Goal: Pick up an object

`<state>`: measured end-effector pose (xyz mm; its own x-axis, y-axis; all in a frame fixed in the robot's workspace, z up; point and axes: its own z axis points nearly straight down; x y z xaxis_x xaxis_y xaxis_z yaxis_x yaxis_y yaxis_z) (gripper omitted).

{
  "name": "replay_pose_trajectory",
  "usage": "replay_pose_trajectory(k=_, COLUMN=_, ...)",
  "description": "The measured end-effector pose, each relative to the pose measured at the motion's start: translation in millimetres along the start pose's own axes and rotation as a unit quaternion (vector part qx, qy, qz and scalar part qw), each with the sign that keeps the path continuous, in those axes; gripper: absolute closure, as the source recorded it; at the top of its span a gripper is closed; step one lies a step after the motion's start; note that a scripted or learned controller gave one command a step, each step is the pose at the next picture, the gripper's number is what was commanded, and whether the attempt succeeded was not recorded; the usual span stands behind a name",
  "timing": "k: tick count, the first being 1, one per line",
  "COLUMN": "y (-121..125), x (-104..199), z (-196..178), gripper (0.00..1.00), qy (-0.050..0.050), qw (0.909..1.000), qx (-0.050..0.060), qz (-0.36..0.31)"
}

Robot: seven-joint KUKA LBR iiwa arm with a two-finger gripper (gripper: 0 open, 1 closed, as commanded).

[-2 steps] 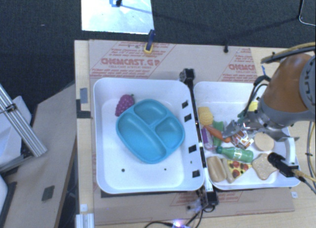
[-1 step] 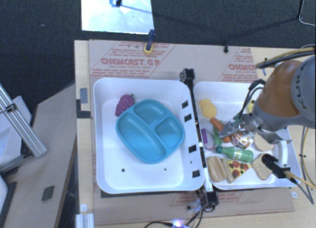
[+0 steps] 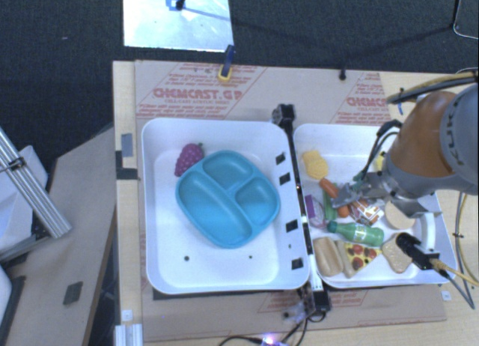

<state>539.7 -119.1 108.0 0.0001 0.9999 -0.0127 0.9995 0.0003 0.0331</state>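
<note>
Two shallow white bins are seen side by side on the bench. The left bin [image 3: 161, 262] holds a blue divided plate [image 3: 226, 198], set at a slant near its middle, and a bunch of purple toy grapes [image 3: 188, 158] lying just beside the plate's upper left edge.

The right bin [image 3: 352, 136] is crowded with toy food. A yellow piece [image 3: 315, 164] is noted near the upper left corner. Below it a carrot [image 3: 328, 186] lies tilted, and a purple item [image 3: 313, 211] rests against the divider. A green bottle [image 3: 358, 232] lies on its side across the middle. A hot dog bun [image 3: 327, 255] and a pizza slice [image 3: 358, 255] are placed along the lower wall, with a tan biscuit-like piece [image 3: 395, 256] just to their right.

The arm [image 3: 434, 146] is extended over the right bin from the right. The gripper [image 3: 358, 201] is positioned low among the items, just above the green bottle and near the carrot. A small red-and-white object [image 3: 367, 210] is observed at the gripper, but whether the fingers are apart, together or clamped on it cannot be told.
</note>
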Motion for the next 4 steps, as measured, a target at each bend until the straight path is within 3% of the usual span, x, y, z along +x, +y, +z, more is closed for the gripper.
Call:
replay_pose_trajectory(k=1, y=3, x=-2, z=-13, gripper=1.0, qy=-0.001, qw=1.0, qx=-0.003, qz=0.0)
replay_pose_trajectory(k=2, y=4, x=-7, z=-76, gripper=1.0, qy=0.005, qw=0.9999, qx=0.013, qz=-0.002)
replay_pose_trajectory(k=3, y=7, x=-8, z=-119, gripper=1.0, qy=0.006, qw=0.9999, qx=0.014, qz=-0.002)
replay_pose_trajectory(k=4, y=46, x=24, z=-125, gripper=1.0, qy=0.007, qw=0.9999, qx=0.014, qz=-0.004)
